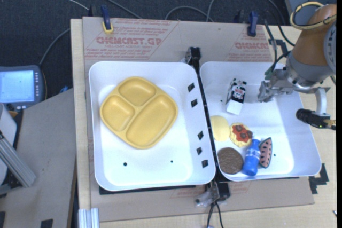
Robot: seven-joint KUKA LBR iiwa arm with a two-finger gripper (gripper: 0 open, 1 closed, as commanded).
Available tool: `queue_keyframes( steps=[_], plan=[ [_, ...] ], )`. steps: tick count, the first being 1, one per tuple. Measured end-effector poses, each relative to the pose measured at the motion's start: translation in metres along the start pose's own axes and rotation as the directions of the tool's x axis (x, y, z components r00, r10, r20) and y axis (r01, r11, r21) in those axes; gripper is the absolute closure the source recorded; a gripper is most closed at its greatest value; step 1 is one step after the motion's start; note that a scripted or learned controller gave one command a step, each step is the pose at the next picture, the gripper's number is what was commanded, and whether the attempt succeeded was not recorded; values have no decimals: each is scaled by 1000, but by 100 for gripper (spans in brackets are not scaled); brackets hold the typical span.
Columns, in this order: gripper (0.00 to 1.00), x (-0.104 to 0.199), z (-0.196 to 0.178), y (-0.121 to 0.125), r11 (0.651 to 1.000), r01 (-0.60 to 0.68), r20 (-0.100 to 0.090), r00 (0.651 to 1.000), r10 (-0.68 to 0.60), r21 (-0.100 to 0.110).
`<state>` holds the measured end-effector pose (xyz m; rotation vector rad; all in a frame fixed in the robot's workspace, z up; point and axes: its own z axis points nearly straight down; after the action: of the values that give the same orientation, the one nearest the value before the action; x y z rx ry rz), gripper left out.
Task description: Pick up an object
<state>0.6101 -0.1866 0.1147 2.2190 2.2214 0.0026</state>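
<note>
Meanwhile, the gripper (265, 91) is hovering low in the right white plastic bin (299, 139), nothing between its fingers, near a small black-and-white boxy toy (235, 96) that is lying just left of it.

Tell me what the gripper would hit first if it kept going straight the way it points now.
The gripper points left and down over the right bin. Going on, it would probably meet the black-and-white cow-patterned carton just to its left, though height is hard to judge; it could touch the bin floor first.
</note>
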Motion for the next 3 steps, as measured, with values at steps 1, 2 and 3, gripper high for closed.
queue_keyframes(
  steps=[1,2,3],
  plan=[
    [100,7,-55,-6,1000,0,1,1000,0,-3],
    [100,7,-109,-4,1000,1,1,1000,-1,-4],
    [100,8,-102,-4,1000,1,0,1000,-1,3]
  ],
)
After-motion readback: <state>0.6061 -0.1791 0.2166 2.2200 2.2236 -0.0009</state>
